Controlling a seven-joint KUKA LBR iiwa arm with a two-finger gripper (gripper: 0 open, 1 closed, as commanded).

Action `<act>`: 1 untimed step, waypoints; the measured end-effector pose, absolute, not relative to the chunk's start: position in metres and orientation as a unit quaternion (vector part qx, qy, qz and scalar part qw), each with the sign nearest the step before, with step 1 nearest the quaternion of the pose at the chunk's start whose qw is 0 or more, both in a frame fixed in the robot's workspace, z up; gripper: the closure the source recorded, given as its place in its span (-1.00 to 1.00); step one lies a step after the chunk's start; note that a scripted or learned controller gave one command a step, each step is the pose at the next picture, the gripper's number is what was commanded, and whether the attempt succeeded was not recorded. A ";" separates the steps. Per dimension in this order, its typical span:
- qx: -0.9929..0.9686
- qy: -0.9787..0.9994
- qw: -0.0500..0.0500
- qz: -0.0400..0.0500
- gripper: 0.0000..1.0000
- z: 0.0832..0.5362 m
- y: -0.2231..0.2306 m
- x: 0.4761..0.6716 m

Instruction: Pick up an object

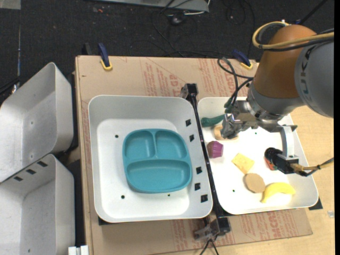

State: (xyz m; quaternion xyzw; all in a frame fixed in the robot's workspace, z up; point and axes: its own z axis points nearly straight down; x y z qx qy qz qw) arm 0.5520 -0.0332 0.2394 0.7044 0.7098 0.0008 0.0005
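Gripper (229, 127) on KUKA-lettered grey arm (314, 73)

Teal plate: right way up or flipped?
Right way up: the teal plate lies flat in the left bin, its three compartments facing up.

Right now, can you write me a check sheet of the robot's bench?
Surface: brown bench bears two white bins, left bin and right bin.
Job's things: in the right bin, a purple piece, yellow block, tan disc, banana, green piece.
Clutter: teal plate in the left bin.
Gripper: low over the right bin's far left part, beside the green piece.
Cables: black cable loops on the bench behind the right bin.
Surroundings: dark floor, spare white bins at the left.
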 end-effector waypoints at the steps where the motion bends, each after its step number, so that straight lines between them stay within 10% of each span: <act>1: 0.704 0.710 0.000 0.001 1.00 0.238 0.029 0.571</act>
